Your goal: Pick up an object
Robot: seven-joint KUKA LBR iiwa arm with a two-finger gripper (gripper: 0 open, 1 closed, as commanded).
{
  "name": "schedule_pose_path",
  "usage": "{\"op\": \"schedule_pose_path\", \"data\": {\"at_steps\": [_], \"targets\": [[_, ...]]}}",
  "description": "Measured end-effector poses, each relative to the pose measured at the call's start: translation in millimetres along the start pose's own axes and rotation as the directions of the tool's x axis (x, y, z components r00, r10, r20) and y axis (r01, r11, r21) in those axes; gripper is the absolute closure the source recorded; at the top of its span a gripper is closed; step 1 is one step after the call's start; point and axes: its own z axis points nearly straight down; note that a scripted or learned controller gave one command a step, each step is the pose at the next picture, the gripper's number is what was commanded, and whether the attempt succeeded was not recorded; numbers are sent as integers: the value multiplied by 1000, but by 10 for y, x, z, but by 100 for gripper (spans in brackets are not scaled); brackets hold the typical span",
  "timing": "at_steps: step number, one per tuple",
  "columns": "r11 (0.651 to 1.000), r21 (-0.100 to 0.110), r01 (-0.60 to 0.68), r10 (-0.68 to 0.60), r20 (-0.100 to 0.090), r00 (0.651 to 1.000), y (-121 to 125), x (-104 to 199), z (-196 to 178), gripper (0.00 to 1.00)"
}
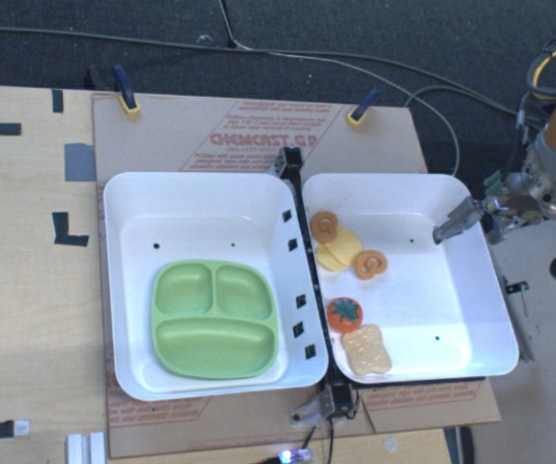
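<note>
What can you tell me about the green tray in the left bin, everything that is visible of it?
The green divided tray is light green, looks like smooth plastic, and has rounded corners. It has three compartments: two smaller ones along its far side and one long one along its near side. It lies flat on the floor of the left white bin, toward the near half. Nothing is seen in its compartments, and no other item touches it.

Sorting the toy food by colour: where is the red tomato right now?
The tomato lies in the right bin, near its left wall, just above the bread slice and below the small pretzel.
</note>
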Motion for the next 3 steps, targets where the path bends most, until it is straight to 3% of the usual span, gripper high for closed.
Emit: {"op": "schedule_pose_path", "data": {"at_steps": [1, 3], "targets": [[1000, -11, 4, -4, 3, 1000, 20, 7, -67, 0], [1000, -8, 4, -4, 2, 1000, 46, 119, 901, 0]]}}
